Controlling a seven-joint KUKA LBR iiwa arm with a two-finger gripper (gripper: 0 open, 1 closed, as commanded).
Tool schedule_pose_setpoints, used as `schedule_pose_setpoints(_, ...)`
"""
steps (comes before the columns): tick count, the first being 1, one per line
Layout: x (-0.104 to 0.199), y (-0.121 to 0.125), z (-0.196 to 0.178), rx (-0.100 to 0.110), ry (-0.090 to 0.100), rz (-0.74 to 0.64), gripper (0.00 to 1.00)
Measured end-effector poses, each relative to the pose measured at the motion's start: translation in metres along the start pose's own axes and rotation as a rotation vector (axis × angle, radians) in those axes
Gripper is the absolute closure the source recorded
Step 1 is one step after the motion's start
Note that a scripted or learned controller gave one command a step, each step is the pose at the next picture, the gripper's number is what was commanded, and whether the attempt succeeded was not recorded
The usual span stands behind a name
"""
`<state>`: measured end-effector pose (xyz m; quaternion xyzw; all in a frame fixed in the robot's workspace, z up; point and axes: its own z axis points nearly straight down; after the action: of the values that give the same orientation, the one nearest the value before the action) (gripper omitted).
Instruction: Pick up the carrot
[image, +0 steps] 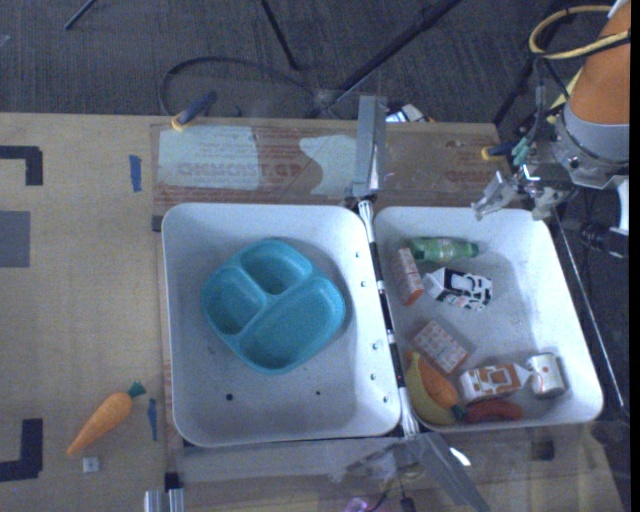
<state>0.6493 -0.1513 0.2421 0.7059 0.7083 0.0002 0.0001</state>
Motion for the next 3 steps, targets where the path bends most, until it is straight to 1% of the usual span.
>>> schedule_pose_setpoints(1, 0.008, 0.010, 0.004, -0.003, -0.002, -0.124, 0.00)
schedule_pose_setpoints(2, 0.009, 0.011, -0.008, -0.007, -0.005, -0.126, 1.00)
schedule_pose_setpoints(3, 0.009, 0.011, -0.008, -0.007, -0.005, -0.127, 0.00)
